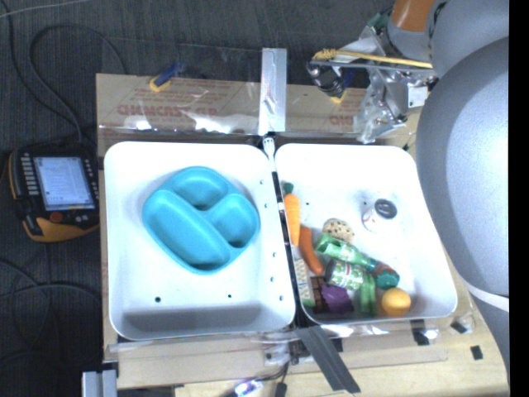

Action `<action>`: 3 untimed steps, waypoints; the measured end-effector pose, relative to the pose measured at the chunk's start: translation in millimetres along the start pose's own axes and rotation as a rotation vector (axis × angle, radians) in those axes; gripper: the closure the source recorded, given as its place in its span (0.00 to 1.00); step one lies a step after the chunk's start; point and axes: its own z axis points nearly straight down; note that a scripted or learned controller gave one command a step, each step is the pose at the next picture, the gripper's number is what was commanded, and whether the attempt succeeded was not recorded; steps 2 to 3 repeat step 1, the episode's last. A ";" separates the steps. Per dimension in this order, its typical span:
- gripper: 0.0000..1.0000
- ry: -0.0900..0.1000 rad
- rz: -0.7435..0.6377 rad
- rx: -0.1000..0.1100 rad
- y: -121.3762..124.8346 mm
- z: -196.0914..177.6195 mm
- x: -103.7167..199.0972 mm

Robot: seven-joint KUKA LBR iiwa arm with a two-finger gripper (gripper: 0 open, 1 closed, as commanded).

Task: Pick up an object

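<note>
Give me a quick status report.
Two-finger gripper above right bin's far rim. Small toy pile untouched. Nothing in the way.

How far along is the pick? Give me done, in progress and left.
Done: nothing looks picked yet; the carrot, the green bottle and the orange ball all lie in the right bin. In progress: the gripper sits above that bin's far edge. Left: descend, grasp one object and lift it.
</note>
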 end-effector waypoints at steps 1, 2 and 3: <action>1.00 0.000 0.012 -0.003 99.0 -54.1 -26.1; 1.00 0.000 0.012 -0.003 99.0 -54.1 -26.1; 1.00 0.000 0.012 -0.003 99.0 -54.1 -26.1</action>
